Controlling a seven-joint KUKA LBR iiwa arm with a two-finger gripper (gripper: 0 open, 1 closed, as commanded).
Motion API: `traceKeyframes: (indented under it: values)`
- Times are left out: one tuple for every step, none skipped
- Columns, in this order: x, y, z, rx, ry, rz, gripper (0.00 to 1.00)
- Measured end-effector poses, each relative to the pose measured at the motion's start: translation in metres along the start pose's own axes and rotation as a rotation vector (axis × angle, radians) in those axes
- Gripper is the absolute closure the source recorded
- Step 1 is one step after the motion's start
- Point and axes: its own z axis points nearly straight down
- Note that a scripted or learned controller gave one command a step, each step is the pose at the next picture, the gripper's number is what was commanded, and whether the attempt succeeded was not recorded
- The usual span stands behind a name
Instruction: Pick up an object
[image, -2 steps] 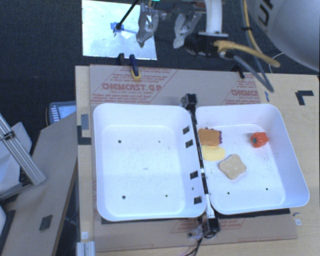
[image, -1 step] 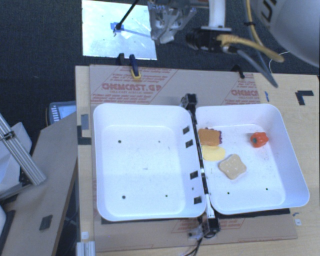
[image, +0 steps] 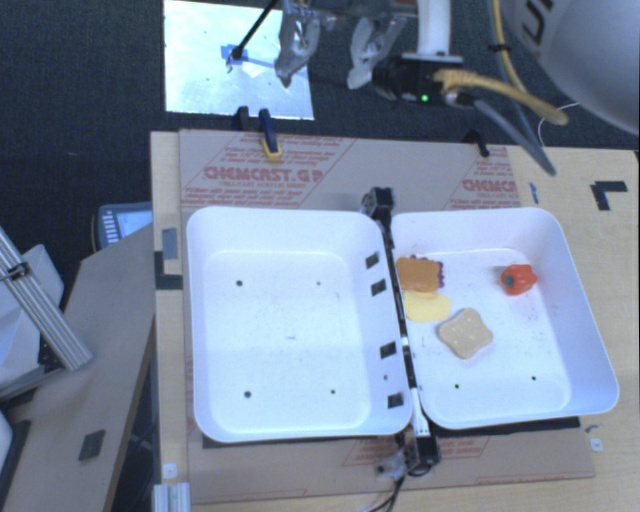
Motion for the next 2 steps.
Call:
traceKeyframes:
  values:
    - [0.0004,0.0,-0.0117,-0.003,0.001,-0.003,1.0]
    - [0.0004,0.0,-0.0113,-0.002,0.001,-0.003,0.0]
